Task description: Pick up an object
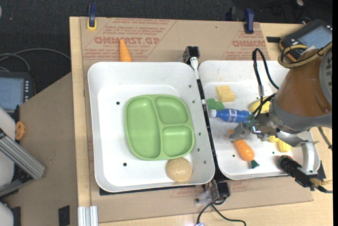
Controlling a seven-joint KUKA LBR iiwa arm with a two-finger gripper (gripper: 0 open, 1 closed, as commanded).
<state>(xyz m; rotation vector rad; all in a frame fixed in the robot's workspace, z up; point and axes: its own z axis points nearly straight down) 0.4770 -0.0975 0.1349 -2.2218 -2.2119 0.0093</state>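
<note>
Midway through the attempt, the grey-and-orange arm's two-finger gripper (244,132) hovers low in the right white bin (227,169), just above the orange toy carrot (244,149) near the bin's front edge. Whether it is open cannot be told, and nothing is lifted yet; closing and raising remain.

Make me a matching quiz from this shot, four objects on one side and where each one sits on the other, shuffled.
Things:
1. green tray
2. tan ball
3. blue bottle
4. yellow block

Places:
A. right bin, upper part, above the bottle
B. middle of the left bin
C. right bin, lying on its side by the gripper
D. left bin, near edge, just below the tray

Pairs: 1-B, 2-D, 3-C, 4-A
</note>
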